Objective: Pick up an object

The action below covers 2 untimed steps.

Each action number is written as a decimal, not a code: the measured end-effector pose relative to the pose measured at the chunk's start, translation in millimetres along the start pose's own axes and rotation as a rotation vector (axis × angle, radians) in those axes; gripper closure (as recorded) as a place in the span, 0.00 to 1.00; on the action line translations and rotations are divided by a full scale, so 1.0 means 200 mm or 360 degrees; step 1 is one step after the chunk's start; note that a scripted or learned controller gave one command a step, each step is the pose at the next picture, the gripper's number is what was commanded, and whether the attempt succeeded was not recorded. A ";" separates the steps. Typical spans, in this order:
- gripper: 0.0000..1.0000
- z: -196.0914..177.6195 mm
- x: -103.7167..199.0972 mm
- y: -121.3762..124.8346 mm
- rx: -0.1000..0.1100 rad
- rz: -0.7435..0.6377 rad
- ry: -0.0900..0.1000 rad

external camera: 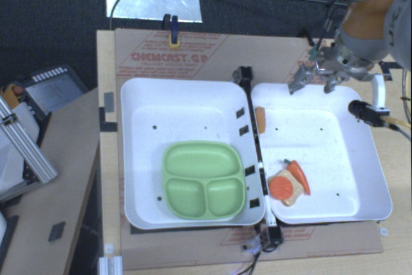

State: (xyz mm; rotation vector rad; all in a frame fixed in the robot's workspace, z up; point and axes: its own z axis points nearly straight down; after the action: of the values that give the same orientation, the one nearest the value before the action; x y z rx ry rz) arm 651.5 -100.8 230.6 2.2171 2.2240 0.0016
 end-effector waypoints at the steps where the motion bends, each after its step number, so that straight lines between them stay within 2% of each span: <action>1: 0.00 0.22 -0.02 -0.03 0.0004 0.0003 -0.0001; 2: 0.00 0.43 -0.03 -0.04 0.0004 0.0003 0.0000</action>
State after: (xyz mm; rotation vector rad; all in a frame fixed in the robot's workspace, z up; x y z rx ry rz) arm 642.9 -107.1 144.8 2.2205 2.2232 -0.0017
